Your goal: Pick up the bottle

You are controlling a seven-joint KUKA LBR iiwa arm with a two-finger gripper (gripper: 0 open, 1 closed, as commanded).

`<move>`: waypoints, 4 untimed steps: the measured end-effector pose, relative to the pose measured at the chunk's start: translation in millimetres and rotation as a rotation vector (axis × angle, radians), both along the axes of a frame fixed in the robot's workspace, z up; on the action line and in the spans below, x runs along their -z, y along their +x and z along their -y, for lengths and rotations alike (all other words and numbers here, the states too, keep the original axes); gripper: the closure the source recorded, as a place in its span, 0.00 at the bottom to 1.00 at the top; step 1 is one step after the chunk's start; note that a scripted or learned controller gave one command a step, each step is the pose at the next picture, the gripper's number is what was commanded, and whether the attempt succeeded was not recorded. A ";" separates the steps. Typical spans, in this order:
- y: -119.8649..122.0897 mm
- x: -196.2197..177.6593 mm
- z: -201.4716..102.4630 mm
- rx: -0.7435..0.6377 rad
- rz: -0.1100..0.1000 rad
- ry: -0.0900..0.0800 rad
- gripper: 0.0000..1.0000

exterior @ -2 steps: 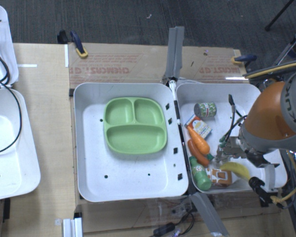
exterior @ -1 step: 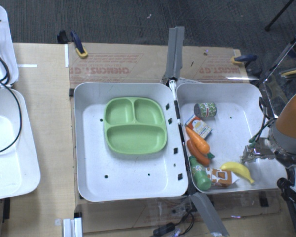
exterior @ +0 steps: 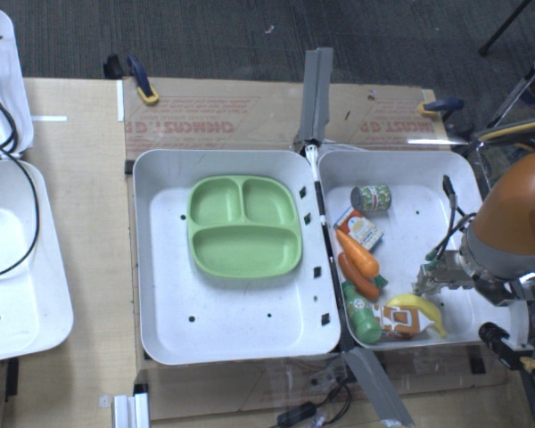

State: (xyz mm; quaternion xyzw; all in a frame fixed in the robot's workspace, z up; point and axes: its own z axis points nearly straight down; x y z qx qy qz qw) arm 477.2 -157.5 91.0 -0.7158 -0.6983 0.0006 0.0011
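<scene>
Operator, your end effector sits low inside the right bin, toward its right side, just above the yellow banana; you cannot tell from this slant whether it is wide or narrow, and nothing is seen held in it. The bottle, green, lies along the left wall of that bin at its near corner, touching the orange carton beside it. Two carrots lie just beyond the bottle, with a small box and a can farther back. Your left bin holds a green divided plate, lying flat toward the far side. Both bins rest on the desk.
</scene>
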 end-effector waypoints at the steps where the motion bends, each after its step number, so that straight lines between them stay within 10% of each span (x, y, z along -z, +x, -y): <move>1: 29.9 -154.0 8.7 -0.069 0.001 -0.003 1.00; 2: 0.2 -0.1 -3.1 -0.253 0.002 0.000 1.00; 4: 1.4 -0.8 -43.7 -0.321 0.004 -0.001 1.00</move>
